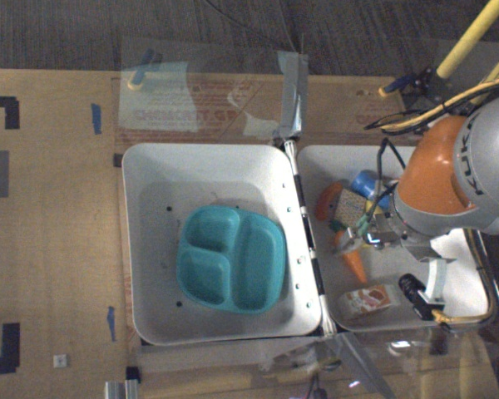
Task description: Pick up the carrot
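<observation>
We see the carrot [355,265] lying in the right bin [320,169], towards that bin's left half and about midway along it, its thick end pointing at the near edge and its thin end pointing back towards the claw [373,236]. The claw sits low over the bin just beside the carrot's thin end, on its right. We cannot tell whether it is open or closed, nor whether it touches the carrot. The arm [437,177] comes in from the right above the same bin. Behind the carrot lie a speckled block [348,210], an orange ball [328,199] and a blue thing [365,181], bunched together. Nearer us, a packet [368,300] lies flat by the bin's front wall. The left bin [150,223] holds a teal plate [231,258] with three compartments. Both bins rest on the brown tabletop [50,239].
</observation>
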Motion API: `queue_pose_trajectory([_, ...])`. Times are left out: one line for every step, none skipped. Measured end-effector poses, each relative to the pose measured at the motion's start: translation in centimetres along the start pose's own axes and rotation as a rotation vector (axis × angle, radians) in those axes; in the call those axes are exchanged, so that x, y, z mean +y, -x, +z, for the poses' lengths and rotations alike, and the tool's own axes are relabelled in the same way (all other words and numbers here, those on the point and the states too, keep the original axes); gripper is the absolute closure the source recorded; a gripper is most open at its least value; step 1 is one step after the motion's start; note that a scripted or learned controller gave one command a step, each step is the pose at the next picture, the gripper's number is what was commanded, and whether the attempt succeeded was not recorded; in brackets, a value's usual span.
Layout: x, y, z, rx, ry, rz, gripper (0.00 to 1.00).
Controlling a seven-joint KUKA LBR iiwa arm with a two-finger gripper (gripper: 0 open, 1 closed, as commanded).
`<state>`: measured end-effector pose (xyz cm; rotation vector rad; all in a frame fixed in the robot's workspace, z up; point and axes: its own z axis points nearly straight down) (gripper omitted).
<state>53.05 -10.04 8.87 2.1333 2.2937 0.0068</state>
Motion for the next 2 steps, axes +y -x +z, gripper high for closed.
queue_pose_trajectory([0.1,0.2,-1.1,0.000,0.006,0.005,1.00])
queue_pose_trajectory([-2.1,-3.8,-12.6,0.003,-0.010,0.110,1.00])
